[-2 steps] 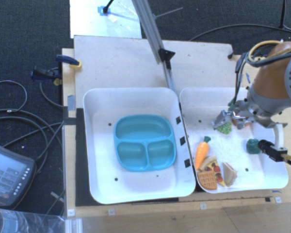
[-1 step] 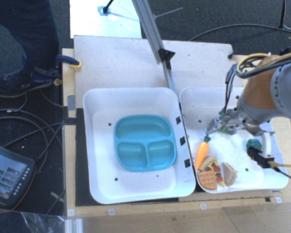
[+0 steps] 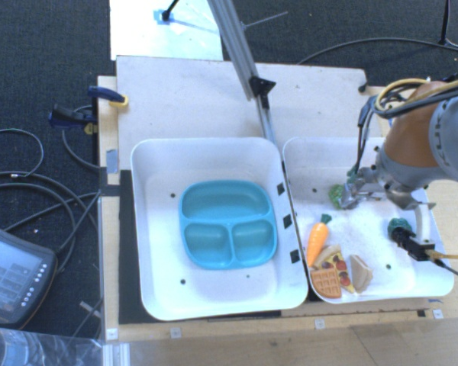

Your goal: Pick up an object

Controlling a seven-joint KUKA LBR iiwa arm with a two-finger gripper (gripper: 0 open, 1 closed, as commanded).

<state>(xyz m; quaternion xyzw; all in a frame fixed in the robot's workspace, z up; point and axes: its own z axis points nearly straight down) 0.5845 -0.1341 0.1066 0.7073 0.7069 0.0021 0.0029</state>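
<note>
The right bin (image 3: 305,158) holds a green leafy toy (image 3: 336,196), an orange carrot (image 3: 317,240), a waffle piece (image 3: 327,282), a pizza slice (image 3: 337,264) and a tan bread wedge (image 3: 360,271). My gripper (image 3: 351,194) hangs low in this bin, right beside the green toy and touching or nearly touching it. The grey arm with its orange band (image 3: 412,139) reaches in from the right. The metal of the gripper hides the toy's right side.
The left bin (image 3: 149,204) holds a blue three-compartment plate (image 3: 229,223). A slanted metal pole (image 3: 237,40) crosses above the divider between the bins. Cables and a black fitting (image 3: 407,240) hang over the right bin's right side. A teach pendant (image 3: 11,273) lies on the floor at left.
</note>
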